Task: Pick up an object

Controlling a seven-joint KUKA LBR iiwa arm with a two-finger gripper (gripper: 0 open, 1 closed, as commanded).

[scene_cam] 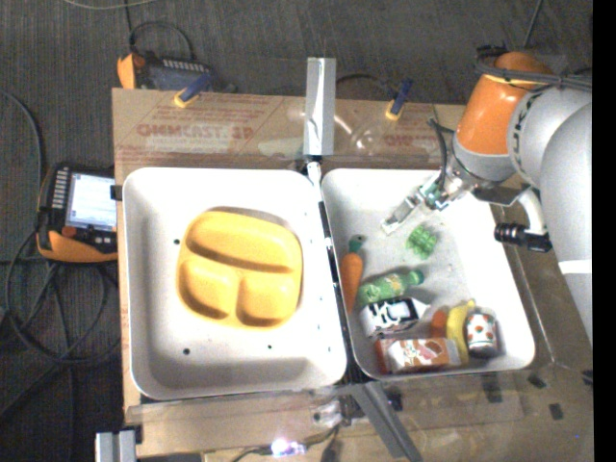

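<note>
Claw [406, 210]: over upper part of right bin [520, 287], nothing between fingers; spread cannot be told. Green leafy piece [422, 240] just below it. Carrot [351, 272], green bottle [389, 286], carton [416, 354], can [480, 333] lower. Left bin [144, 287]: yellow tray [241, 268].
</note>
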